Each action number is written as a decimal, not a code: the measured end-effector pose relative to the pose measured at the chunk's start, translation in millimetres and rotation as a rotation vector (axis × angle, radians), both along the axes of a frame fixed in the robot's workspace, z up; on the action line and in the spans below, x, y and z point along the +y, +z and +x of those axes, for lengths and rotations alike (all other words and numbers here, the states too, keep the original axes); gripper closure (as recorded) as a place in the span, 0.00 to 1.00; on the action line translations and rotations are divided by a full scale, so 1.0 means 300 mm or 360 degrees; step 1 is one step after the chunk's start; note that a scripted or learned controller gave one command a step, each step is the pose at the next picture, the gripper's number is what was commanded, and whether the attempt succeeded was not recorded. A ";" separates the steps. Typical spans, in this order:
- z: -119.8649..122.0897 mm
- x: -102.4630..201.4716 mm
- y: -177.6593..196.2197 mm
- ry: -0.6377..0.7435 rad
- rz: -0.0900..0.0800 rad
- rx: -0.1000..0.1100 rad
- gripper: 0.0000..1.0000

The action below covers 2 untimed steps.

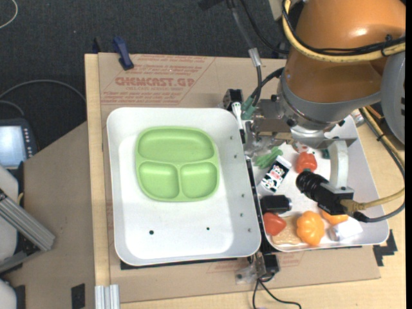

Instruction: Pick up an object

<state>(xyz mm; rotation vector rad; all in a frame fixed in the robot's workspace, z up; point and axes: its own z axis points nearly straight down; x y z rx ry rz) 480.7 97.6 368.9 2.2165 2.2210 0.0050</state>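
No one object is marked out for picking. The candidates all lie in the right bin point(372, 184). A green piece point(268, 157) sits at its far left, with a black-and-white box point(277, 174) just nearer and a red piece point(307, 161) to the right. A black block point(275, 203), a red fruit point(275, 223) and an orange fruit point(309, 226) lie along the near edge.

The pincer point(269, 137) hangs low over the bin's far left corner, closest to the green piece. The wrist hides its tip, so I cannot tell whether it is spread, pressed together or pinching anything. This looks like the reach or descent, with nothing visibly lifted. The next move probably calls for settling squarely on one item, clear of the bin wall.

The arm point(341, 37) enters from the right, its wrist bent steeply down.

The left bin point(129, 237) holds a green divided plate point(176, 163). Both bins rest on the table point(96, 108).
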 end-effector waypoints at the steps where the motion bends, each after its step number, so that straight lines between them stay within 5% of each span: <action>1: 0.002 0.001 0.033 0.0001 -0.0001 -0.0002 1.00; 2: -0.011 0.003 -0.371 -0.0007 -0.0004 0.0029 1.00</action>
